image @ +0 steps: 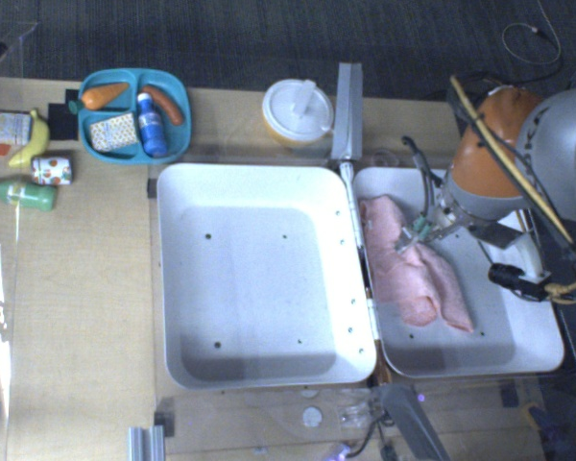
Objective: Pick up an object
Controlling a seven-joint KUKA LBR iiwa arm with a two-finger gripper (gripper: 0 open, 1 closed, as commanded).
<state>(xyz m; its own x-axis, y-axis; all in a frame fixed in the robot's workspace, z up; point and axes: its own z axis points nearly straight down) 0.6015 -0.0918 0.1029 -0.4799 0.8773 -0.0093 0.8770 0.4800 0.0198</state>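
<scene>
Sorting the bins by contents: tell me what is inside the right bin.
The right bin holds a pink cloth lying along its left side, with the hand down at the cloth. Anything beneath the cloth is covered.

Even, soft overhead light; faint shadows; slightly blurry.

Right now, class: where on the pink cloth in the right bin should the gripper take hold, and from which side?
Probably from straight above, on the raised fold near the middle of the pink cloth. It lies limp and flat along the bin floor, so its edges offer little to pinch. The gripper hangs over that spot.
</scene>
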